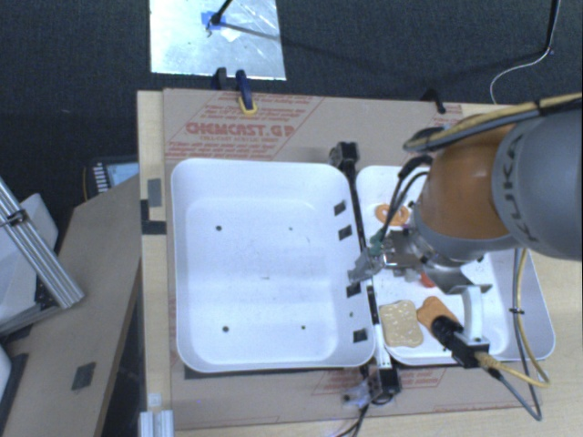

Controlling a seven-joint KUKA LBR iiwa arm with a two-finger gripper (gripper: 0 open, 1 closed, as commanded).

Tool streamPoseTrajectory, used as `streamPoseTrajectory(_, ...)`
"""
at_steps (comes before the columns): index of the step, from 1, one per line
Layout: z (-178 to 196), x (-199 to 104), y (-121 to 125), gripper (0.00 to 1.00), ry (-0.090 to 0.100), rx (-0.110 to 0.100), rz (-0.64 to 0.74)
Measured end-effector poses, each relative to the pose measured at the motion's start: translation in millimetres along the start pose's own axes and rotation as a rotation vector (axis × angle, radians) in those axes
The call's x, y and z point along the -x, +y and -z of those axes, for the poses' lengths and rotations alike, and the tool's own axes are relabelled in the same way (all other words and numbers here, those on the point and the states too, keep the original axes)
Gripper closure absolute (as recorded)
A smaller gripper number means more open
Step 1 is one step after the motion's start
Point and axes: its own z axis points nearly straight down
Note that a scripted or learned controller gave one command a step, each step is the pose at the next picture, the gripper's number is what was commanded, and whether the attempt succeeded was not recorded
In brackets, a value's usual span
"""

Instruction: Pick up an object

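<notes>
Currently my tool (369,264) hangs low over the divider between the left bin (264,271) and right bin (537,335), its state indeterminable, while the tan object (401,324) and orange object (429,311) lie ungrasped at the right bin's near end, so pickup remains outstanding.
</notes>
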Motion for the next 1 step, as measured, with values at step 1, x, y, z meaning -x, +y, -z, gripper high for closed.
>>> streamPoseTrajectory(1, -2.4, 47.6, -0.1, 0.00, -0.001, 0.001, -0.009)
